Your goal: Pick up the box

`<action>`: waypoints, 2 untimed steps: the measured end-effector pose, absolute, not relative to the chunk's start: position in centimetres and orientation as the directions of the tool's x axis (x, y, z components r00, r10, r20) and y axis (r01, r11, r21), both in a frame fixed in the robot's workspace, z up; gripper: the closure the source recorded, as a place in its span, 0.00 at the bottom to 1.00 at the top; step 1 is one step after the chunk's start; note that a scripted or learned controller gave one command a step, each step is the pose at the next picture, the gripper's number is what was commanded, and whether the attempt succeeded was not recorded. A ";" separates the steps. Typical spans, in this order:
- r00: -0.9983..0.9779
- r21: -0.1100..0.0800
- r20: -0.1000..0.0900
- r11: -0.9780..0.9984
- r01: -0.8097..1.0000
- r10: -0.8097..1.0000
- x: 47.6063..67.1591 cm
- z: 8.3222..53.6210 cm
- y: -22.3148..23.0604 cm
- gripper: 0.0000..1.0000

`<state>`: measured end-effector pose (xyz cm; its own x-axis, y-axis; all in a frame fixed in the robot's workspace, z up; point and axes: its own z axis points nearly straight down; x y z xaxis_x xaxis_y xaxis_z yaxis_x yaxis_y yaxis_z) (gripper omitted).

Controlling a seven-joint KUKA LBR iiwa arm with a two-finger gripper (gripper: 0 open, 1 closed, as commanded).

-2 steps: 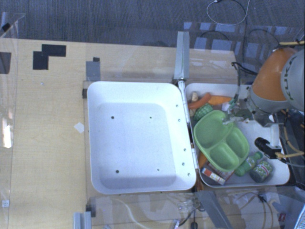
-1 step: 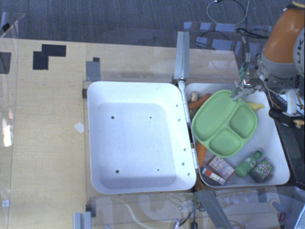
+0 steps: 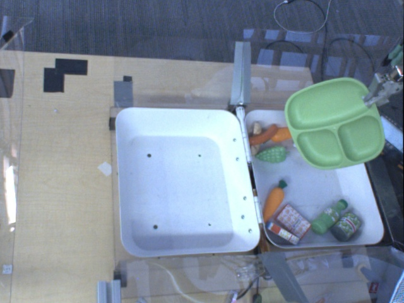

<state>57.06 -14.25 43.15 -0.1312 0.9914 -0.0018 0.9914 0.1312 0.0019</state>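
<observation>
Nearest, at the front of the right bin (image 3: pixel 372 229), the flat printed cardboard box (image 3: pixel 288 223) lies tilted, touching the tip of a smooth orange carrot (image 3: pixel 274 200), with a green bottle (image 3: pixel 329 216) and a dark round can (image 3: pixel 346 226) beside it. Farther back lie a knobbly green vegetable (image 3: pixel 272 154) and another carrot (image 3: pixel 270 134); the left bin (image 3: pixel 180 182) is glossy white plastic on the pale wooden desk (image 3: pixel 57 188). Farthest, the gripper (image 3: pixel 377 97) is clamped on the rim of a matte green three-compartment plate (image 3: pixel 334 122), lifted over the bin's back.
</observation>
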 end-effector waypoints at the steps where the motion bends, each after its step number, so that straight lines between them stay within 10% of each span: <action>1: -0.121 -0.002 0.000 0.121 0.993 0.993 53.2 35.8 -7.1 1.00; 2: 0.053 0.064 -0.019 -0.052 0.997 0.998 49.7 30.6 -5.8 1.00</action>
<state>49.69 -5.84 30.65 0.0530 0.9984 -0.0187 0.9966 -0.0517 0.0644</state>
